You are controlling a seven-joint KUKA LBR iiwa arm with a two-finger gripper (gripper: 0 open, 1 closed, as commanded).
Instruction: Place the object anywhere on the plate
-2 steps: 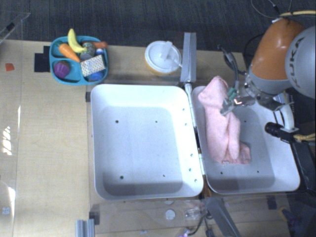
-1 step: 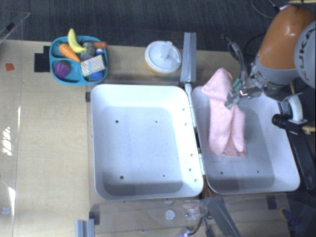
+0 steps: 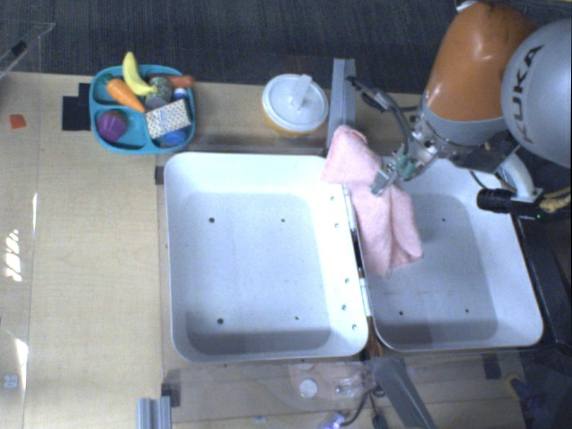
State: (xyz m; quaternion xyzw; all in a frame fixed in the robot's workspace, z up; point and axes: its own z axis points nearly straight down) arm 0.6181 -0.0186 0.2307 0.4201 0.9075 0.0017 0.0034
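Honestly, the pink cloth (image 3: pixel 380 208) is the only loose thing in my bins, so I take it as the object. It's draped over the divider between the left bin (image 3: pixel 250 257) and the right bin (image 3: pixel 465 320), with its far end bunched up near the far rim and the rest trailing down into the right bin's left side. My gripper (image 3: pixel 393 172) sits right at the cloth's upper right edge, and the fingers look pinched on a fold of it, though the tips are small and partly lost against the fabric, so I read that as likely, not certain. Handling call: light, soft, floppy, no risk of breakage, not slippery, but it will sag and drag, and a thin edge pinch can slide out. A grab on the thicker bunched part at the far end seems safer than the edge. Lift needs height so the tail clears the divider. Plate: the nearest candidate is the blue divided tray (image 3: pixel 141 110) far left, already holding toy food; the white lidded cup (image 3: pixel 295 104) sits beside it.
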